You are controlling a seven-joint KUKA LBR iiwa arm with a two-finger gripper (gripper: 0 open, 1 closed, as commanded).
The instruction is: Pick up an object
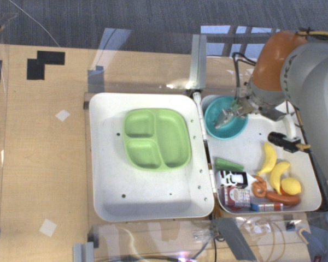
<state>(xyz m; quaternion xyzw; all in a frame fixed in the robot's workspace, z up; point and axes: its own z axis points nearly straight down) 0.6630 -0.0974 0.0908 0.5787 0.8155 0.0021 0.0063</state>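
Broadly, the surface (38, 162) carries two white bins, and the grey arm (311, 81) reaches in over the right bin (257, 132). The left bin (106, 190) sits well apart from the tool (228, 118), toward the view's left, and holds a green plate (156, 138) with three compartments.

The tool is down inside a teal bowl (216, 125), which lies directly beneath it in the right bin's far corner, beside the divider between the bins. The tool's tip sits over the bowl's middle; whether it is apart or together cannot be told, and nothing is seen clamped in it.

Nearer the camera than the tool, two bananas (269, 158) lie toward the arm's side, with a lemon (291, 186) just beside them. A green wedge (228, 164) lies below the bowl, touching a black-and-white carton (232, 177), then a red can (235, 196). An orange ring (259, 189) and a red sausage (281, 198) lie along the near wall.
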